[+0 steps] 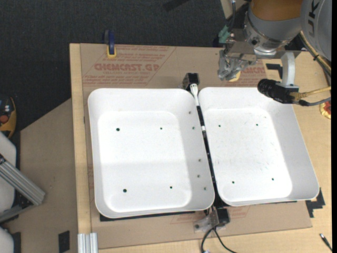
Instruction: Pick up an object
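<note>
Two shallow white bins take up most of the table (131, 62), a left bin (100, 157) and a right bin (308, 167) set edge to edge, with a dark strip running along the seam between them. Both floors look bare apart from a few small dark dots, and I can spot no loose object lying in either one, so where the thing to be picked up sits I cannot say from where I stand; a faint speckling on the right bin's floor is too fine to read as anything.

From roughly two o'clock the arm (276, 4) reaches in, grey with its orange band, and it hangs over the far rim of the right bin, at about twelve o'clock of that bin. My guess is that the job is at its very start: a hover before any descent, with nothing chosen yet. The next move calls for finding a target on a bin floor, swinging over it and coming straight down.

Smallest of all, the claw (230, 73) points down over the cardboard just beyond the right bin's far edge, touching nothing I can see. Nothing shows between its tips. Whether it is spread or clenched I cannot tell; the metal there is a blur.
</note>
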`<action>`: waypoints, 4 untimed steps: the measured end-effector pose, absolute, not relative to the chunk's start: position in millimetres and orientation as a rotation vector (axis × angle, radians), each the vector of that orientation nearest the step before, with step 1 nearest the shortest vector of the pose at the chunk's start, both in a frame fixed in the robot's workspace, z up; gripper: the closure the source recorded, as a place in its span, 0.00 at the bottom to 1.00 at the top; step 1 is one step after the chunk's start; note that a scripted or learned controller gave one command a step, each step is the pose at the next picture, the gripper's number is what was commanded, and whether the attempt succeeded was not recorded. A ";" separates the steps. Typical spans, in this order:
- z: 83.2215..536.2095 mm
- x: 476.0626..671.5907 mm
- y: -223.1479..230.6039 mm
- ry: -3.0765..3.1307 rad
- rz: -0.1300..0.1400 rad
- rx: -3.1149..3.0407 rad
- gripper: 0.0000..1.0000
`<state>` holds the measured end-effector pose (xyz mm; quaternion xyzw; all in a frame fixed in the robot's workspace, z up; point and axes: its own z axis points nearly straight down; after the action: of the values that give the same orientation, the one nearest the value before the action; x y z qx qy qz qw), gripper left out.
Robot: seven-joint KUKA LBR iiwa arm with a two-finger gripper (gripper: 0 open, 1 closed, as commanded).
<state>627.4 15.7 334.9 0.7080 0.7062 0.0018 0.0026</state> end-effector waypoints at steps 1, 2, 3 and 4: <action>255.3 634.0 56.4 2.230 -0.008 2.222 1.00; 348.6 638.8 181.7 2.235 0.022 2.204 1.00; 257.7 665.7 227.6 2.229 -0.008 2.220 1.00; 278.4 652.3 217.6 2.221 -0.002 2.224 1.00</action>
<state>652.3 217.6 278.4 0.7076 0.7066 -0.0008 -0.0008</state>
